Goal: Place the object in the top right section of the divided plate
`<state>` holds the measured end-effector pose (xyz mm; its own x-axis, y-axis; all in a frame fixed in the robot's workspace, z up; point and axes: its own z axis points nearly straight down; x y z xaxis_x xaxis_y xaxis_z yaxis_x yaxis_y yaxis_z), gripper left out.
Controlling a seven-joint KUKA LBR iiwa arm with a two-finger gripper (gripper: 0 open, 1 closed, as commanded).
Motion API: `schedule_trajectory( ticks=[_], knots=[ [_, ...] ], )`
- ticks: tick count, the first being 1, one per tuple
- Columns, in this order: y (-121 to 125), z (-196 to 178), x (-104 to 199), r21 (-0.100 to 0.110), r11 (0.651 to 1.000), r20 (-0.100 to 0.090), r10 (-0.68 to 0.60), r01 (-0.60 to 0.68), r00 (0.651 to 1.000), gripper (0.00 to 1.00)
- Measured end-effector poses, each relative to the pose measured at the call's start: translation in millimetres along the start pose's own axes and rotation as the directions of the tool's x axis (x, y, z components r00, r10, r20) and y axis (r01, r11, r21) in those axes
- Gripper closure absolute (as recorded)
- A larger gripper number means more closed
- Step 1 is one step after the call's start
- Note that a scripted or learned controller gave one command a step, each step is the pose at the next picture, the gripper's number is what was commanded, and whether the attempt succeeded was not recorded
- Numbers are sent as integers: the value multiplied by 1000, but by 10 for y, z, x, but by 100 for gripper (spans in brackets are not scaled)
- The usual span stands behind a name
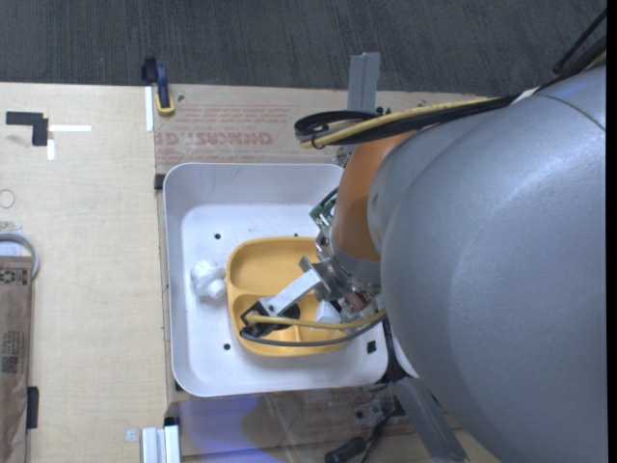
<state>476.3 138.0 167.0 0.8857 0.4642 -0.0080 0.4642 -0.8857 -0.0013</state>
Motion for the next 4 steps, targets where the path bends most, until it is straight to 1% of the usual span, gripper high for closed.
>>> schedule_trajectory(
  ticks=[1,2,3,4],
  knots=[
    [672,-999,-107,-3,980,-3,-201,201,980,100],
    [65,170,343,0,995,-1,101,-101,995,100],
    [-140,268,1089,-1,1000,-3,7,-7,1000,100],
    [-114,425,1731,-7,996,-26,-92,91,995,100]
  ],
)
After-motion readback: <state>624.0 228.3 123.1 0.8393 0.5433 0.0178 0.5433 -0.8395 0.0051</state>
